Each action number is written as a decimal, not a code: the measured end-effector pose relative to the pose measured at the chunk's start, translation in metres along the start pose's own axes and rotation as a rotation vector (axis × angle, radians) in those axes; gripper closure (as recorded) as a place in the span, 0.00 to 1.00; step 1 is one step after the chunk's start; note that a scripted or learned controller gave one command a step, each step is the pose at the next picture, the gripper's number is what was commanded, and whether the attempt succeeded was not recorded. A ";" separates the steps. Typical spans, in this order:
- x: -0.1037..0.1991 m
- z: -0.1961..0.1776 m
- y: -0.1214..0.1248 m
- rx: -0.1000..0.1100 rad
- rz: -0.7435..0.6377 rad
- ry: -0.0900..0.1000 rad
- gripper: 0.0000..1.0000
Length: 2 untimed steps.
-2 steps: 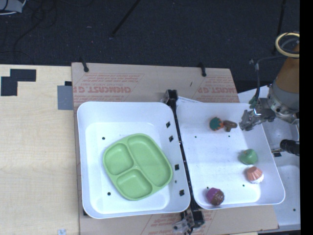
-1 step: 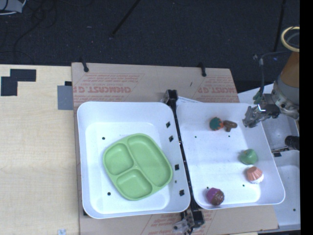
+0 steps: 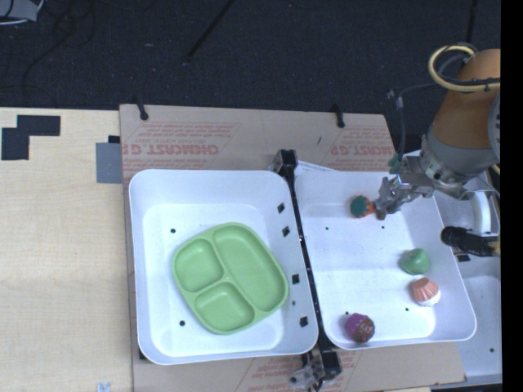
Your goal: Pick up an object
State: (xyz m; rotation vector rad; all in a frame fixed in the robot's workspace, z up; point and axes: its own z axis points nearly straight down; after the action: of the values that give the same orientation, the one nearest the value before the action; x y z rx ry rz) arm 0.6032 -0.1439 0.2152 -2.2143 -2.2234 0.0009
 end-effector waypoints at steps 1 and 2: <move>0.053 -0.012 0.003 -0.002 -0.001 0.000 1.00; 0.107 -0.002 0.002 0.001 0.000 0.000 1.00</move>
State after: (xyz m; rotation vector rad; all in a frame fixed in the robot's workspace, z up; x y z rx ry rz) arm 0.6050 -0.0373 0.2179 -2.2138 -2.2231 0.0017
